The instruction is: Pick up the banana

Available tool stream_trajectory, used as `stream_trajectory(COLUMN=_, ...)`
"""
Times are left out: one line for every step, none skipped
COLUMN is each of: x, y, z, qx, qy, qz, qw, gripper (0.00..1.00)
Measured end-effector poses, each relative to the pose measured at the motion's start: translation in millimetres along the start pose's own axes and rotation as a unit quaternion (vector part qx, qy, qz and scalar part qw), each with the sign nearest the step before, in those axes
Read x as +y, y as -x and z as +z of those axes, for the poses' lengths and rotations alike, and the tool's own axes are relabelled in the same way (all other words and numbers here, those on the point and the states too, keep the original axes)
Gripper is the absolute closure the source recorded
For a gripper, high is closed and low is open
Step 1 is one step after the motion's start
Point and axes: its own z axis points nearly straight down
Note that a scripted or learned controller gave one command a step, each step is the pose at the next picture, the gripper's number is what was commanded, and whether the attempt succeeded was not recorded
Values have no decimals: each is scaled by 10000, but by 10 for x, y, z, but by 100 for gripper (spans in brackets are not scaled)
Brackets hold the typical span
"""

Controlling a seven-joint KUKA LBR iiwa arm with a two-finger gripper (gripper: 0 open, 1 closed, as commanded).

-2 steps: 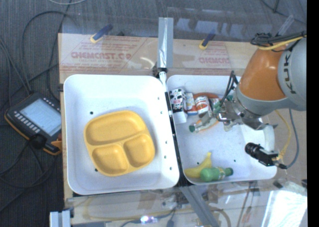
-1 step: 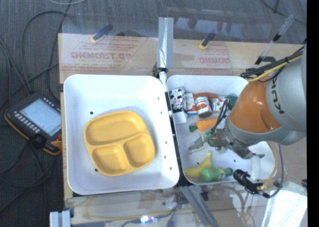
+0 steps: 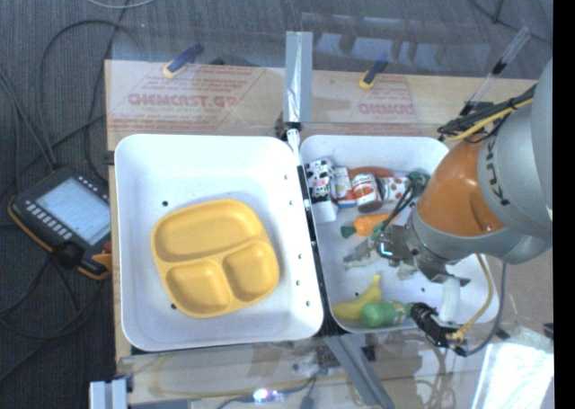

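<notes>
A banana [image 3: 361,298] lies near the front edge of the right bin [image 3: 422,148], touching a green fruit [image 3: 381,313]. The gripper [image 3: 388,247] hovers just above it, holding nothing; jaw state unclear. A grasp could catch the green fruit instead.

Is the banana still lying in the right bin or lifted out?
Lying in it: the banana rests along the right bin's near wall, beside a green item.
</notes>
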Motion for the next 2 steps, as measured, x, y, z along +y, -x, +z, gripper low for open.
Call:
stream_trajectory(x=28, y=129, z=1, qx=6, qy=-7, qz=703, qw=9975, gripper=0)
stream_trajectory(x=66, y=322, z=0, qx=-12, qy=-1, qz=2561, qw=9666, gripper=0)
